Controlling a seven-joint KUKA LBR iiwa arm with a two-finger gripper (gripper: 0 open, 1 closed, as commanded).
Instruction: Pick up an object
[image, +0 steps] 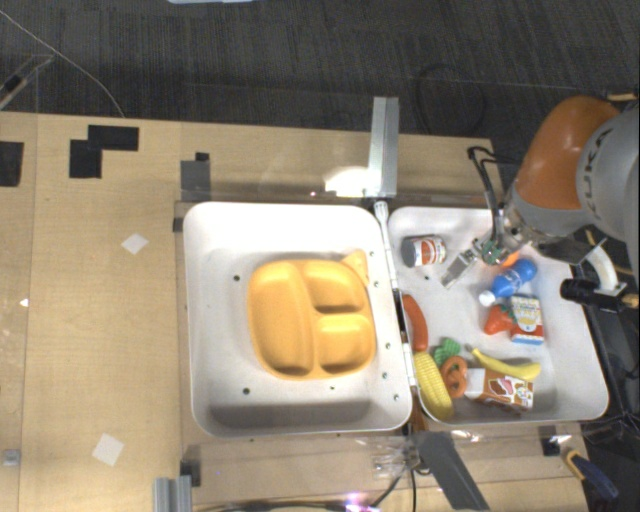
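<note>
Gripper (478, 256) over right bin (590, 385), can (424, 250) beside (toys (500, 340) crowding)

Right bin (585, 400) contents: small can (424, 250) with red label, on its side near the back-left corner. Blue-and-white bottle (508, 281) lying tilted mid-bin, an orange-red carton (517, 318) just in front of it. Red sausage-like piece (415, 320) along the left wall. Front-left corner: corn cob (431, 377), touching a small orange pumpkin-like piece with green top (453, 370). Banana (505, 365) lies flat across a brown-red box (498, 389) near the front edge. Left bin (205, 330): yellow divided tray (310, 316), upright, centred.
</note>
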